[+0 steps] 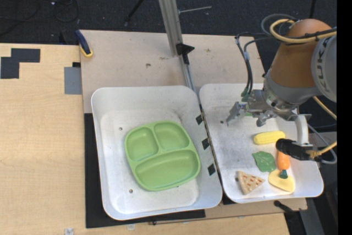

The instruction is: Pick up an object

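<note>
1. Nearest me, front of the right bin point(308, 187): a pizza slice toy point(249, 181) lies flat on the floor of the bin, and just beside it to the right a yellow wedge point(282, 181) sits with a carrot toy point(282, 161) on top of or against it. I cannot tell which.
2. Slightly further in: a green leaf piece point(264, 160) touches or nearly touches the carrot toy, and a corn cob point(269, 137) lies beyond it. All five candidate objects rest on the bin floor; none is lifted.
3. Left bin point(104, 113): a green divided plate point(161, 155) lies flat, its three compartments holding nothing that I can make out.
4. Claw point(250, 112): it hangs over the bare middle of the right bin, beyond the corn cob and apart from it. Its dark fingers look spread, with nothing between them.
5. My judgement on progress: the pick is not yet done. No grasp is made and no object is chosen by contact. Left to do: bring the claw over one item, descend, pinch, lift. The corn cob is closest.
6. Writing: part of white lettering on the grey arm point(300, 60) at the right edge, apparently "KU", cut off. No other labels legible on the toys, bins or worktop point(38, 140).
7. Far side: an aluminium post point(169, 14) stands behind the bins.
</note>
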Tool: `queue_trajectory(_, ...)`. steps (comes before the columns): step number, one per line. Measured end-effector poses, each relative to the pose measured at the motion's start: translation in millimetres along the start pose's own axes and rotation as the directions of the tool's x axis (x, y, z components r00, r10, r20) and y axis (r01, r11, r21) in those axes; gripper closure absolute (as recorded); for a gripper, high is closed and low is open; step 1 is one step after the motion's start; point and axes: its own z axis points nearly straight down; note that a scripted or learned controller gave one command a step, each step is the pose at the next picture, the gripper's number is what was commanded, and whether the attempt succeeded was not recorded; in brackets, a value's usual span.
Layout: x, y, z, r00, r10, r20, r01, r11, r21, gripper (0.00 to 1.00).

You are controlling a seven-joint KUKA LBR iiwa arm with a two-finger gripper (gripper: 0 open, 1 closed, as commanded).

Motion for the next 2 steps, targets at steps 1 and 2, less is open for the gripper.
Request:
queue_trajectory(1,0.0,2.6,63.9,1.000,0.000,0.000,0.000,1.000,-0.002,0.00)
queue_trajectory(2,0.3,4.5,108.3,1.000,0.001,-0.001,-0.001,1.000,-0.009,0.00)
